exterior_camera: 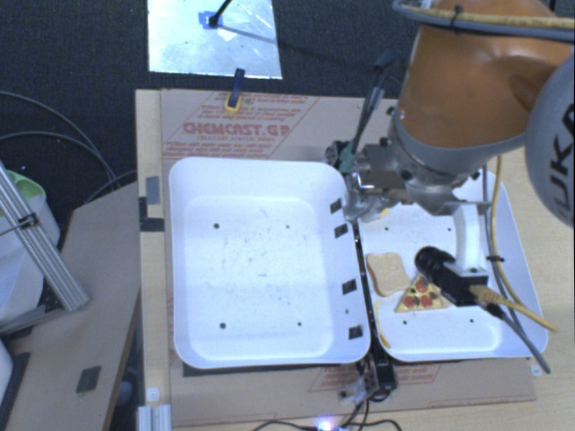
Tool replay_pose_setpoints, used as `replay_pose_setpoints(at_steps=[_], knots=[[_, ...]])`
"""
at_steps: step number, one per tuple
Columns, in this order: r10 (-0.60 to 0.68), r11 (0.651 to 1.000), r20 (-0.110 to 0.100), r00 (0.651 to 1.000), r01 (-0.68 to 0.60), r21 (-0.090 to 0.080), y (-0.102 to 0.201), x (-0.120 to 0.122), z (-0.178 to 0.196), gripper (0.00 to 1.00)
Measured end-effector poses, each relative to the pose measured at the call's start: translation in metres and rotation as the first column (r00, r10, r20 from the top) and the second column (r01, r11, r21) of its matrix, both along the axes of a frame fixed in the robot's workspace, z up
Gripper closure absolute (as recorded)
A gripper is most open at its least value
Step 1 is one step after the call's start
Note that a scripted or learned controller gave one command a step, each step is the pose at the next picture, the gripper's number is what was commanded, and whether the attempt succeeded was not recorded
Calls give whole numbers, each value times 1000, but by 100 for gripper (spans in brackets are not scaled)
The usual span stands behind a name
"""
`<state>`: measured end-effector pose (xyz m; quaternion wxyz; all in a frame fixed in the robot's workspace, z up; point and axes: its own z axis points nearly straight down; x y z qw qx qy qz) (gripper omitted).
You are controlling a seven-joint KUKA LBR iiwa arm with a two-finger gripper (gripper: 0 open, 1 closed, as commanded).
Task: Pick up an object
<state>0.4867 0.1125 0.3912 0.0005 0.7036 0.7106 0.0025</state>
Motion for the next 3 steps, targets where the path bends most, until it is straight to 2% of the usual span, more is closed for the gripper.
replay_pose_setpoints(at_steps=[1,2,3], knots=[[-4,1000,-2,1000,4,-2,12,17,-12,100],[-3,1000,16,1000,3,5,20,0,154,100],[-3,1000,-11,1000,3,-5,49,0,44,100]])
